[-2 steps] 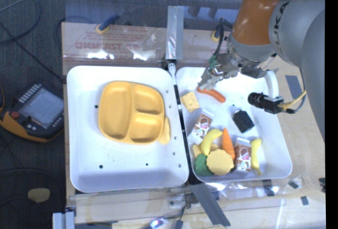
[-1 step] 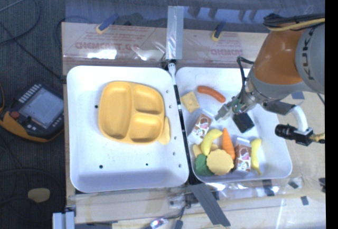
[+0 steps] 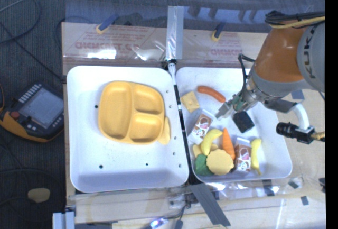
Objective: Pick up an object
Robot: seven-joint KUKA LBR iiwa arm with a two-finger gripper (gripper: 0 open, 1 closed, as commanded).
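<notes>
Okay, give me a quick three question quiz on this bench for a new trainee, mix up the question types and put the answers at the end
1. True or false: the yellow plastic divided tray lies in the left white bin.
2. Multiple choice: what lies closest to the back wall of the right white bin?
A. the orange-red toy sausage
B. the orange toy carrot
C. the green toy vegetable
3. Fill in: the two-finger gripper on the grey and orange arm is over the ___ bin.

Key
1. True.
2. A; the carrot and the green vegetable sit in the pile at the front.
3. Right, above the toy food and beside a small black block.
</notes>
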